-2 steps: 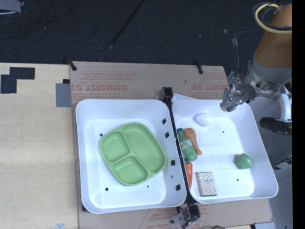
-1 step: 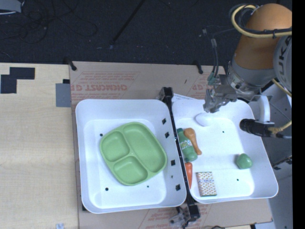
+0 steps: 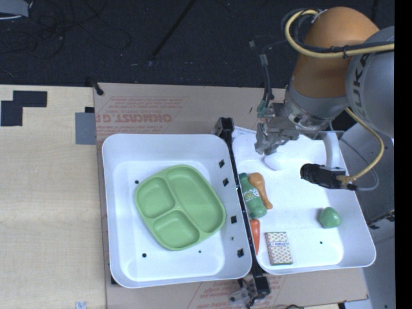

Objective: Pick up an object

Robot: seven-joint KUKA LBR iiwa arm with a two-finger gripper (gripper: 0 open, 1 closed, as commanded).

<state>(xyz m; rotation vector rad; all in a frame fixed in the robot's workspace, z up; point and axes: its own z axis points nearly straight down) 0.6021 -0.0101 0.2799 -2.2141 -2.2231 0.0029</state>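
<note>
Small patterned box (image 3: 278,248), print unreadable; cardboard (image 3: 161,111) lettering mirrored, illegible.

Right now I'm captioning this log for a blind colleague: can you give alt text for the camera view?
The gripper hangs low over the back of the right bin, above a small white object. That bin also holds a green bottle, a carrot, a small box and a green lump; the left bin holds a green divided plate.
</note>
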